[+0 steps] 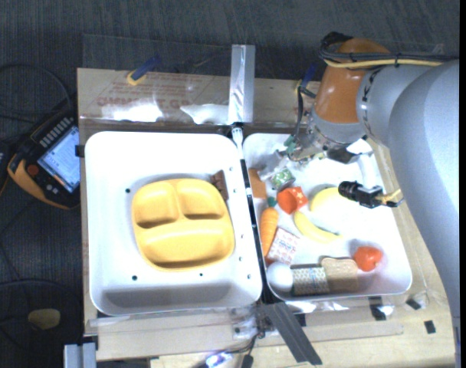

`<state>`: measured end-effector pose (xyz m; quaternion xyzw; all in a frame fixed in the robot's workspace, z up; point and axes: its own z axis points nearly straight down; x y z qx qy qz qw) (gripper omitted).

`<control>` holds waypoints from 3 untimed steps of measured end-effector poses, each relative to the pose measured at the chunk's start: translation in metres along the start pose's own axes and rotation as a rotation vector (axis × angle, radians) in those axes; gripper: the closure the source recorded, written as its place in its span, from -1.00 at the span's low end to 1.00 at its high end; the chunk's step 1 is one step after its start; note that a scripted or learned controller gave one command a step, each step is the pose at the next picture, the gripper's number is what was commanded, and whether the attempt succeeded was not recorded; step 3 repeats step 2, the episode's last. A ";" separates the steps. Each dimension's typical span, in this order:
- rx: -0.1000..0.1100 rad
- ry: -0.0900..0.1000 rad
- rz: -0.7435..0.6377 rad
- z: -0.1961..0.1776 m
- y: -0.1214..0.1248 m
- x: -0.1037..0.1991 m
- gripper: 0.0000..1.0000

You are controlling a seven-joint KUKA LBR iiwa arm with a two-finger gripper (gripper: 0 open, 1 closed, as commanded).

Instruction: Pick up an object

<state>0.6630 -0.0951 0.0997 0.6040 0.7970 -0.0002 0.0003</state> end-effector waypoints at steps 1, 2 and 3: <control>0.005 0.005 0.000 -0.005 0.000 0.001 1.00; 0.004 0.003 -0.030 -0.081 -0.015 0.029 1.00; 0.004 0.003 -0.030 -0.081 -0.015 0.029 1.00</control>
